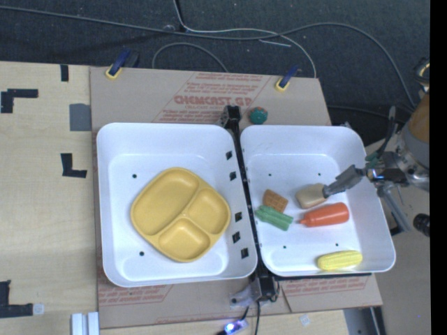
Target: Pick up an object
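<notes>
beige object point(309, 196) in right bin point(316, 142), gripper point(334, 186) touching it.

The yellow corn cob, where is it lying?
The yellow corn cob lies in the right white bin, near its front edge, just below the orange carrot.

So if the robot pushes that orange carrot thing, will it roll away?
Probably a bit. The orange carrot looks round and smooth and lies on its side on the flat floor of the right bin, so a sideways nudge could roll it. Its tapered shape would likely make it curve rather than go straight. It looks like stiff toy plastic, possibly slippery.
</notes>
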You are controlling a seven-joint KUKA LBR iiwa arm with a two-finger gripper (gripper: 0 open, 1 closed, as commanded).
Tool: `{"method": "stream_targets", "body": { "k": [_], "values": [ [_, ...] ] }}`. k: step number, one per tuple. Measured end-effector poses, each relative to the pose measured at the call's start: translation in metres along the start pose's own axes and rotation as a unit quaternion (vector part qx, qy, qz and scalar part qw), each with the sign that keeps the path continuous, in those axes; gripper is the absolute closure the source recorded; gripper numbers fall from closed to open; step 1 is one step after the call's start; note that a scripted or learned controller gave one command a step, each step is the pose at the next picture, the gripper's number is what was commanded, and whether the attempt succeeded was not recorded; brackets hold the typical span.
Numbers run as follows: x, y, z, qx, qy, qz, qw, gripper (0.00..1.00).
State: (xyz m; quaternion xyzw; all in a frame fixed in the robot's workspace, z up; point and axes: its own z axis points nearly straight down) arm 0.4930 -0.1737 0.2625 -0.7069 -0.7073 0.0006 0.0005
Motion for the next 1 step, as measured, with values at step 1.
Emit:
{"method": "stream_targets", "body": {
  "k": [1],
  "values": [
    [-0.0063,-0.0084,0.0535,0.002,0.001,0.001,1.0,0.0]
  ]
}}
